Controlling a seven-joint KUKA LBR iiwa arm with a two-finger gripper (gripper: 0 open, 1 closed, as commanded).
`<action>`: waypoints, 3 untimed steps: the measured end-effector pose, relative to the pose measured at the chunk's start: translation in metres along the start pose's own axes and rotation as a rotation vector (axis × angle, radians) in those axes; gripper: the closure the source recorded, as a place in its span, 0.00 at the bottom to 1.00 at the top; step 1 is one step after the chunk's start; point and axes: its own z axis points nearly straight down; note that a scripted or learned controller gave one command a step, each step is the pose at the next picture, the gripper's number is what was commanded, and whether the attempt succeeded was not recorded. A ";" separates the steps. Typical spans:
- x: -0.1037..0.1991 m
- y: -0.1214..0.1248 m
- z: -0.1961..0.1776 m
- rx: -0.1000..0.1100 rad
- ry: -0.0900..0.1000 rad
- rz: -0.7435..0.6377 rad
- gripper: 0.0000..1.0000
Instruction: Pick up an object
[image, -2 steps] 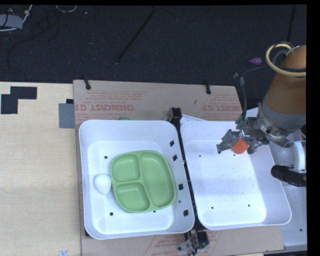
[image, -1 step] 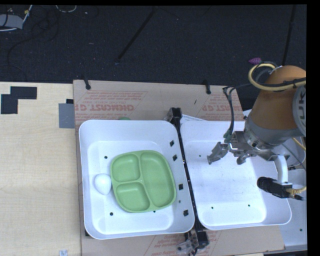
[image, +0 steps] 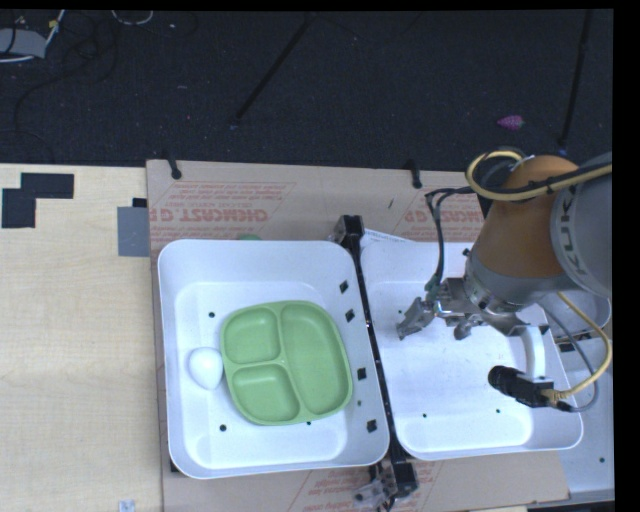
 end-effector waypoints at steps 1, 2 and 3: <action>-0.005 -0.010 0.054 0.001 0.000 0.000 0.00; -0.006 -0.009 0.041 -0.001 0.000 0.006 1.00; 0.001 -0.006 -0.018 -0.010 -0.001 -0.001 1.00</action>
